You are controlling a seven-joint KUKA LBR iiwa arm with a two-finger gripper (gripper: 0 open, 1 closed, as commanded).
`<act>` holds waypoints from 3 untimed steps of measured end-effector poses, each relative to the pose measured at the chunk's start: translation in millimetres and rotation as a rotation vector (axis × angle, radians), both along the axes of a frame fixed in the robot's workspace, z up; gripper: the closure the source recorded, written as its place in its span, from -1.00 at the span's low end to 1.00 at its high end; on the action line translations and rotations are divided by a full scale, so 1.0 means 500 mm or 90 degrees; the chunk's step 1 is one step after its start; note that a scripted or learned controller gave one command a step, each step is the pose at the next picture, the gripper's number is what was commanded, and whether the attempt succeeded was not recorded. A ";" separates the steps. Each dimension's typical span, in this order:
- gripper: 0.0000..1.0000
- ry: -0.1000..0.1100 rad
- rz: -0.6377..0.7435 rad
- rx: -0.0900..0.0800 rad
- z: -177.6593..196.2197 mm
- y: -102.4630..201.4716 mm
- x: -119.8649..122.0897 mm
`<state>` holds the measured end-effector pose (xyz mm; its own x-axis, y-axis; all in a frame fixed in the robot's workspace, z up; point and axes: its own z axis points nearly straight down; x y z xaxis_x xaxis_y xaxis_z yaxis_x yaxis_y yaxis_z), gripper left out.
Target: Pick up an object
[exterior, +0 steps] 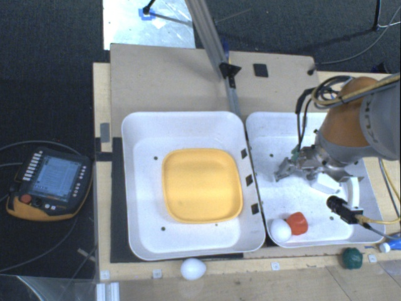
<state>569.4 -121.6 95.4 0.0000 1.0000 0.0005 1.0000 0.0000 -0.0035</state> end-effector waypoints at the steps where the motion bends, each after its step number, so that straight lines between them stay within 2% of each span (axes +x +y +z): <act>1: 1.00 -0.003 0.000 0.000 0.026 -0.001 0.003; 2: 1.00 -0.005 0.000 -0.001 0.126 -0.020 -0.002; 3: 1.00 -0.005 0.000 -0.001 0.217 -0.029 0.012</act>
